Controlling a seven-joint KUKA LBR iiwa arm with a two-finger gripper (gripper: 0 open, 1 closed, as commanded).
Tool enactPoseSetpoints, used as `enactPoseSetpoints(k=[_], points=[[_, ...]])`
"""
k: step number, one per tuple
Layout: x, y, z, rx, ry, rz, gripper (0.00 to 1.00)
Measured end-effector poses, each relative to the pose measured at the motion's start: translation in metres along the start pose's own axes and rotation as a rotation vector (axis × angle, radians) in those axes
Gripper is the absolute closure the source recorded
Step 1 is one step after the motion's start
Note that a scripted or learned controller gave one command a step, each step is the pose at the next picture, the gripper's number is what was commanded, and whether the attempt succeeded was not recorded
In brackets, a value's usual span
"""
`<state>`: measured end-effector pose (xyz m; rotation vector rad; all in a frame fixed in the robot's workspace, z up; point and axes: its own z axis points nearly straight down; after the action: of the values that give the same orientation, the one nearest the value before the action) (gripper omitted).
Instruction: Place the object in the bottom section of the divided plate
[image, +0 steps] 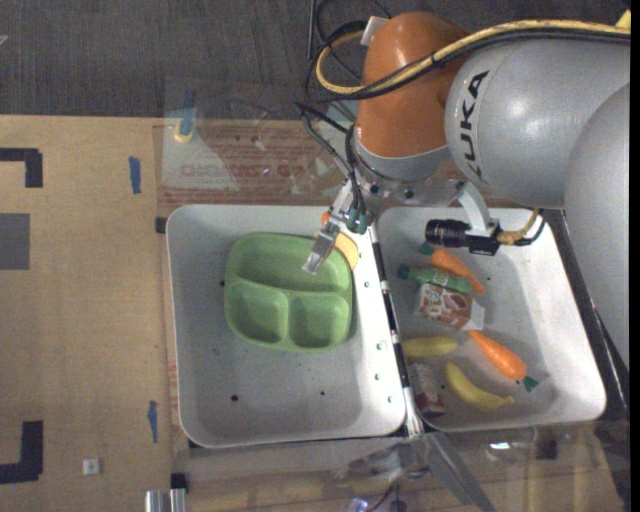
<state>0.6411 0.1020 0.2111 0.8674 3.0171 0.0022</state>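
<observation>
We see the gripper hanging over the upper right part of the green plate, near the plate's rim. Its metal fingers point down and left toward the plate's large upper section. Just beside them, on the right, shows a small yellow-orange piece; we cannot tell whether it sits between the fingers or lies on the plate's edge, so we cannot tell if the gripper is clenched on anything or released. Above the gripper rises the arm, grey with an orange band, with yellow and black cables looping over it.

The plate lies in the left bin, in its upper half. It has one wide section at the top and two smaller sections along the bottom, and those bottom sections look bare.

The right bin touches the left one along the middle wall. In it we see an upper carrot near the top, a red and white packet just below it, a lower carrot to the lower right, a pale yellow item by the dividing wall, a banana near the bottom, and a dark red item in the lower left corner. A black camera sits on the arm above that bin.
</observation>
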Motion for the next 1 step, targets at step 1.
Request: enactPoseSetpoints(k=[1], points=[[0.0168,0.0323,0.0073,-0.003,-0.003,-0.035,1.0]])
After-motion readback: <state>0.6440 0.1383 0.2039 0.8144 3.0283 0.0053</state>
